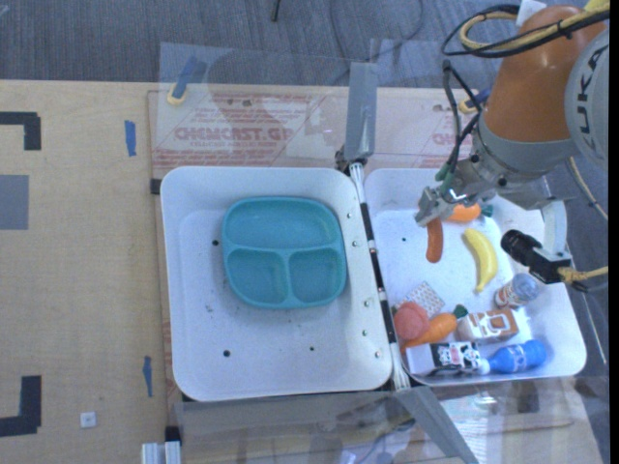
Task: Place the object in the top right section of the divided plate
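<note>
I see the gripper (437, 204) above the red sausage (435, 241) (jaws, I cannot tell), ready to carry 1 thing to the plate (284, 251).

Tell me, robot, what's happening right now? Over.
Gripper over right bin, hot dog dangling just below it. Plate waits in left bin. Nothing blocking the way.

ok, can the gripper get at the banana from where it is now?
Probably yes. The banana lies on bare bin floor in the right bin, apart from the sausage and the toy pile below. The gripper sits just above-left, nothing between.
</note>
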You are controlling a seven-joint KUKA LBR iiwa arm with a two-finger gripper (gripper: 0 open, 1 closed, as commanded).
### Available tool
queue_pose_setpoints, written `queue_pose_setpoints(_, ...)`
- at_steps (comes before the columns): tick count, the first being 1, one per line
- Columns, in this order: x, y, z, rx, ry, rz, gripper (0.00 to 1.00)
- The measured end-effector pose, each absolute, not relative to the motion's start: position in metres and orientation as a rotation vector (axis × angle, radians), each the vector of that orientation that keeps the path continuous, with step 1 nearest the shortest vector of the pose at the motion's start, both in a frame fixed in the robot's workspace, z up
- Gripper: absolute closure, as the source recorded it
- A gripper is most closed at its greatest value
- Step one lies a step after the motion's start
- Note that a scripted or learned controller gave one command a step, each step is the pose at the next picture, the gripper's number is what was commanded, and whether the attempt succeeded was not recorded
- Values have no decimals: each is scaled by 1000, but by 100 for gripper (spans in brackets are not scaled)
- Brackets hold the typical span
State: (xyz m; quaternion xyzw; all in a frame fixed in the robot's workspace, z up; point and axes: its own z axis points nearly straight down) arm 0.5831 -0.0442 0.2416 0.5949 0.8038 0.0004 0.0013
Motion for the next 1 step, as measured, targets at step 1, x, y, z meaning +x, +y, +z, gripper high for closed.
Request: queue_pose_setpoints(1,561,60,272,1703,2636,3,100)
